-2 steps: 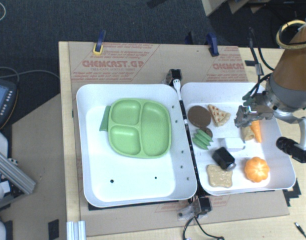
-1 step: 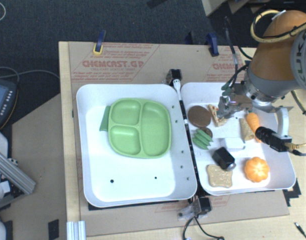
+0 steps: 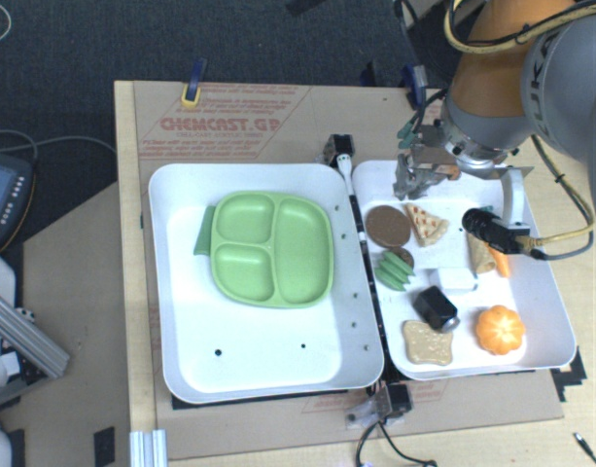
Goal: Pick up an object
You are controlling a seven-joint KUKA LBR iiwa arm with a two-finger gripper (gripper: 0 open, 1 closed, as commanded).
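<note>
Lowest in the frame, closest to the viewer, a tan slice of toy bread lies at the lower edge of the right-hand white bin, with a round orange toy fruit just to its right. Above the bread sits a small black block, and above that a green ribbed toy vegetable touching a small dark brown piece. Further up are a flat round brown disc and, just beside it on the right, a triangular pizza-slice toy. A tan and orange piece lies towards the bin's right side, partly under a black cylindrical part.

The left-hand white bin holds a light green plastic tray with three compartments, resting in its upper half.

The grey arm with its orange band enters from the upper right of the frame. Its two-finger gripper hangs over the upper left part of the right bin, directly above the pizza slice and the brown disc, which lie just below its tip in the frame. Nothing is seen between the fingers; how wide they stand cannot be told from this angle.
</note>
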